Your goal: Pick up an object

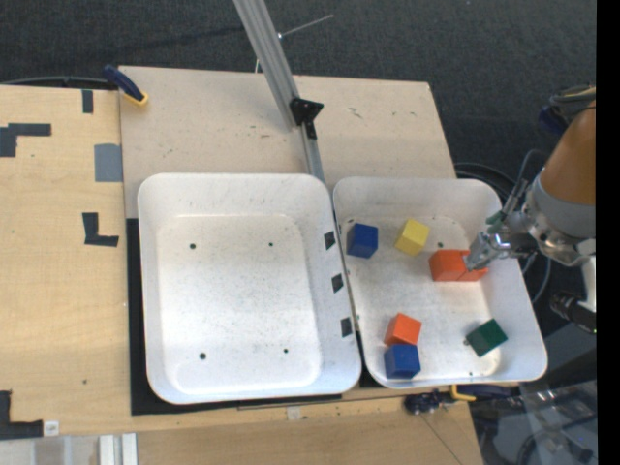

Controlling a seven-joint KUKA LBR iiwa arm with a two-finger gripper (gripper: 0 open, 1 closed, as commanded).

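Over the right bin [513, 352], near its right wall, the gripper [481, 253] hung low, its tip touching the orange-red block [448, 265]; whether the fingers were spread or closed I could not tell. A yellow cube [414, 235] and a blue cube [362, 240] sat further left. Nearer the front lay an orange cube [404, 329] touching another blue cube [402, 360], with a dark green block [486, 337] apart. Beside it stood the left bin [237, 289].
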